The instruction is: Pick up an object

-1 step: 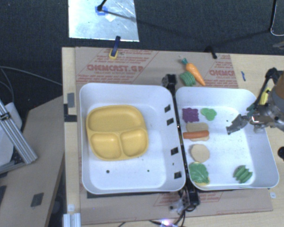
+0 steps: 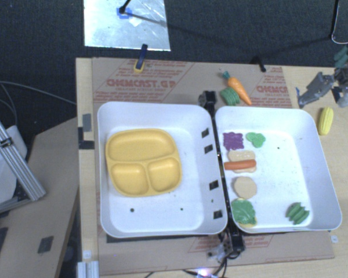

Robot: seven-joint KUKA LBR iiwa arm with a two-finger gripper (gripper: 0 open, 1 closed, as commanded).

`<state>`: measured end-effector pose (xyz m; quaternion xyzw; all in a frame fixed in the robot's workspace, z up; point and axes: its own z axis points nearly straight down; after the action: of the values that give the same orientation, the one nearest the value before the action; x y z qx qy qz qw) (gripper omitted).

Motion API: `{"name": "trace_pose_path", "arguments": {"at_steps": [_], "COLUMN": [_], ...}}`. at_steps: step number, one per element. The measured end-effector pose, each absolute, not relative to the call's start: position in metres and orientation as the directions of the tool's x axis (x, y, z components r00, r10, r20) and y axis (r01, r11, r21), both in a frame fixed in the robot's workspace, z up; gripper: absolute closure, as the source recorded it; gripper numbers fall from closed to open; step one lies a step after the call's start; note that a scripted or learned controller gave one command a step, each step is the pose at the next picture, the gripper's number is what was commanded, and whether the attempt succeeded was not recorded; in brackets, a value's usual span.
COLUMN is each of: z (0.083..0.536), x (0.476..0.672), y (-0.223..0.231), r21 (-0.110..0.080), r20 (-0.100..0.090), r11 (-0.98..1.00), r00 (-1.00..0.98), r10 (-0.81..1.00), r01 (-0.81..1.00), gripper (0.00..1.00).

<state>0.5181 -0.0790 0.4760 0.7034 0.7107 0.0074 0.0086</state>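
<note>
Camera view, claw: claw at far right, above the table, outside the bins; fingers too blurred to tell wide or narrow; nothing seen between them.

Camera view, right bin: right bin with toy foods down its left side: purple grapes, green leaf, sandwich touching a hot dog, tan cookie, lettuce at the near left corner; pea pods apart, near the right corner.

Camera view, left bin: left bin holding a yellow divided tray.

Camera view, table: carrot beyond the bins; corn just outside the right bin's far right edge, nearest the claw.

Step in hand: reach not yet begun, by the look of it.

Doing it well: better to choose a piece standing alone, such as the pea pods; descend straight over its middle, span the narrow width, keep off the bin wall. Crowded left column likelier to give a slip or a double grab.

Target look: small, green, ridged, lying flat; probably light plastic.
</note>
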Motion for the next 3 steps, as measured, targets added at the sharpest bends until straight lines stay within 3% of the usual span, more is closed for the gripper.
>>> {"name": "trace_pose_path", "arguments": {"at_steps": [1,2,3], "z": [0.54,0.547,0.408], "x": [0.493,0.494,0.498], "y": [-0.104,-0.103,-0.06], "r21": [0.011,0.009,-0.011], "r20": [-0.002,-0.002,0.002], "r11": [-0.001,0.007,0.009], "r00": [0.001,-0.006,-0.009], "r10": [1.0,1.0,1.0], "r01": [1.0,1.0,1.0], "gripper": [0.0,1.0,1.0]}}
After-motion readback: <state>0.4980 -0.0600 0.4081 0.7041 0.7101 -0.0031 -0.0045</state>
